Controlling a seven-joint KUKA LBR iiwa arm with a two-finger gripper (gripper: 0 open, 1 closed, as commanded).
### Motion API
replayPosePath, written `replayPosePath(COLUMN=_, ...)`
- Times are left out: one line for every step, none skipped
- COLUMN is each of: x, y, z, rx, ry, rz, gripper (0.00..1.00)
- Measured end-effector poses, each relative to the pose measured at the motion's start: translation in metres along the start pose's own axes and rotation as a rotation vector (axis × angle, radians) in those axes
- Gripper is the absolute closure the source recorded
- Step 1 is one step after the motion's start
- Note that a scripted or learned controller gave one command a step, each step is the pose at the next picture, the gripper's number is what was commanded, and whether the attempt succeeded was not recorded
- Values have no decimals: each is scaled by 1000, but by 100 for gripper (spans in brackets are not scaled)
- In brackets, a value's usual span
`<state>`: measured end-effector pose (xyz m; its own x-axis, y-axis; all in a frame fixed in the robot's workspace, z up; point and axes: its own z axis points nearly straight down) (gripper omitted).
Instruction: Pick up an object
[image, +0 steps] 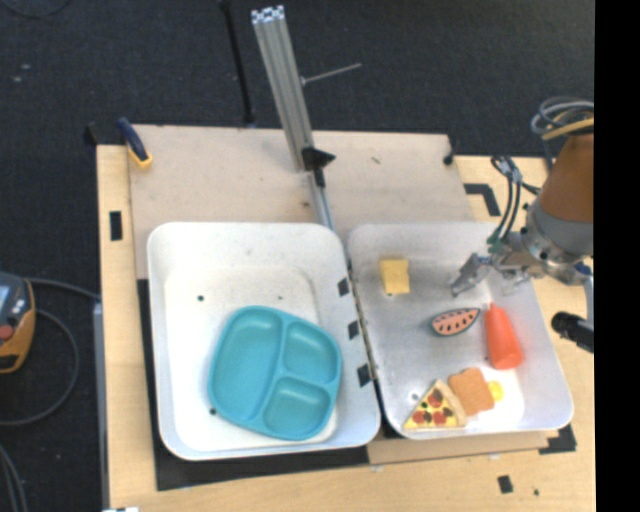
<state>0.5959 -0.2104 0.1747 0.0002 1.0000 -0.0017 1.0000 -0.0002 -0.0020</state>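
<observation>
Although most of the arm (568, 190) is cut off at the right of the frame, its orange band and grey wrist can be made out above the upper right corner of the right bin (420, 250). The gripper (478, 277) is seen at the right of centre, over the upper right part of that bin, with its grey fingers (466, 279) pointing down and to the left. Whether the fingers are spread or closed cannot be told, since they are small and blurred against the white floor of the bin; nothing is seen between them.

Five objects are laid in the right bin. A yellow block (395, 276) lies in the upper left part. A watermelon slice (455, 323) lies just below the fingertips, apart from them. An orange bottle-shaped item (503, 337) lies just beside the slice, to its right. A brown toast-like piece (471, 391) and a pizza slice (435, 410) lie at the lower edge, touching each other; their fine detail is hard to make out.

A teal divided tray (275, 372) is held in the left bin (200, 260). A metal post (285, 85) rises from the surface (230, 175) in the upper middle of the frame.
</observation>
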Motion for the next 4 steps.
replayPosePath(x=-11, y=-2, z=57, rx=0, ry=0, rz=0, gripper=0)
replayPosePath(x=-12, y=-1, z=74, rx=-2, ry=0, rz=1, gripper=0)
replayPosePath(x=-13, y=0, z=61, rx=-8, ry=-2, rz=1, gripper=100)
replayPosePath(x=-6, y=4, z=0, rx=-10, ry=-1, rz=-4, gripper=100)
